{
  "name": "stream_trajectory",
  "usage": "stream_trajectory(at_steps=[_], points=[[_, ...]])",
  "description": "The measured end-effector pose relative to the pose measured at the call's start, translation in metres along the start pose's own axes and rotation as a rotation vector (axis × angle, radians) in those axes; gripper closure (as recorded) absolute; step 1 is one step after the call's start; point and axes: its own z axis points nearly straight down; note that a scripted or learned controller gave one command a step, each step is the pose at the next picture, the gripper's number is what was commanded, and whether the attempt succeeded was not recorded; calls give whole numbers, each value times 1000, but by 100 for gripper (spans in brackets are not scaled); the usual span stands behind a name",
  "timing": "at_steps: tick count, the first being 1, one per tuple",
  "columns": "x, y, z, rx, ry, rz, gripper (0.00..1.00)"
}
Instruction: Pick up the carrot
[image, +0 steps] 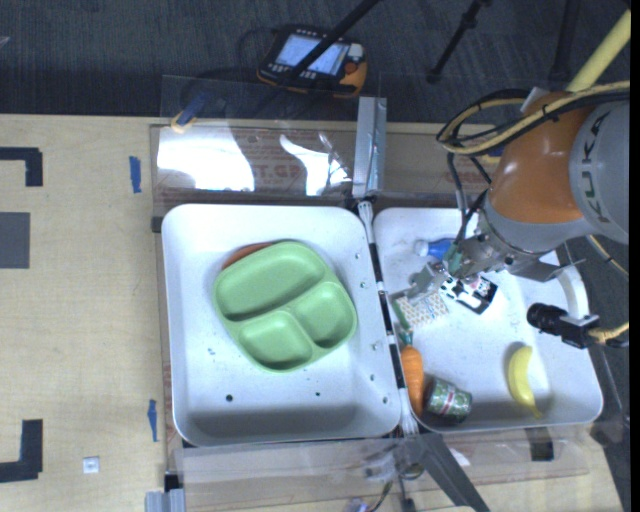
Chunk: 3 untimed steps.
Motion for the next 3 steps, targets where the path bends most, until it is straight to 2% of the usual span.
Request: stream_trajectory(at_steps=[1, 2, 3], points=[[-7, 101, -75, -1, -1, -11, 0], [-37, 95, -90, -4, -3, -367, 0], [-47, 90, -190, -5, -5, -597, 0]])
